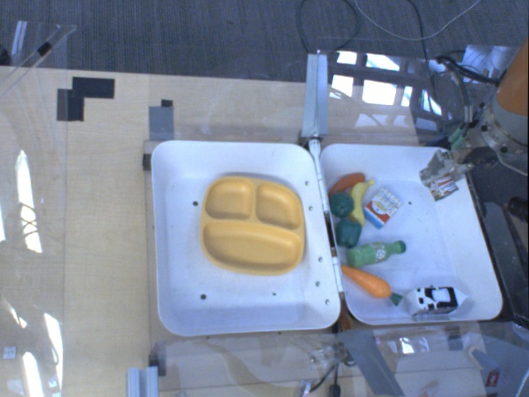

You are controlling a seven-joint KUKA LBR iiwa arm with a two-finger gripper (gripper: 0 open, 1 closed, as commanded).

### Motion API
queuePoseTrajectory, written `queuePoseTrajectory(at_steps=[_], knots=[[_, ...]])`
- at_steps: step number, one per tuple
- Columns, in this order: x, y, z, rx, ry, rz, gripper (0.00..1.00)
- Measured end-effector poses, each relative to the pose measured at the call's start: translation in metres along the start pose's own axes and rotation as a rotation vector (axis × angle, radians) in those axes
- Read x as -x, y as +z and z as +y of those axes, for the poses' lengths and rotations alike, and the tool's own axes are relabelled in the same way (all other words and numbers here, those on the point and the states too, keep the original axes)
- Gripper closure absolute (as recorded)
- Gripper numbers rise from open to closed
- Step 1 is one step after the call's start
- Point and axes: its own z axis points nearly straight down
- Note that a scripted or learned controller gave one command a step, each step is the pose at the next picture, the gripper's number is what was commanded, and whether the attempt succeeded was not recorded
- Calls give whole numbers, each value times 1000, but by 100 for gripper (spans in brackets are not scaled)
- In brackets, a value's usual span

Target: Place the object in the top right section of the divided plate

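Nearest the camera and off to the right of the divided plate [248, 251], a black-and-white toy [434, 300] sits in the front corner of the right bin [463, 246]. An orange carrot [366, 282] lies closer to the plate, by the wall between the two bins. Just behind the carrot, a green bottle [376, 253] lies on its side, and a green pepper [347, 232] sits up against that same wall.

Farther back, still right of the plate, a yellow piece [360, 198], a red-orange piece [347, 180] and a small white carton [383, 206] are bunched close together. The clutter reads as a supply heap, with every candidate object waiting a bin away from where it belongs.

The plate lies flat in the middle of the left bin [178, 246]. Its top right section [277, 205] is bare, so by my reckoning the placing is not yet done.

Farthest from the plate, my gripper [438, 179] hangs over the back right part of the right bin, well apart from the heap. I cannot tell whether it is released or clenched, or whether it carries anything. The orange band [514, 93] of my arm shows beyond it, placed for a reach inward from that side.
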Motion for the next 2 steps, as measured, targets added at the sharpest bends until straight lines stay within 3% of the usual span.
queuePoseTrajectory(at_steps=[1,2], knots=[[-57,41,56,-1,-16,1,100],[-55,107,27,-4,31,1,100]])
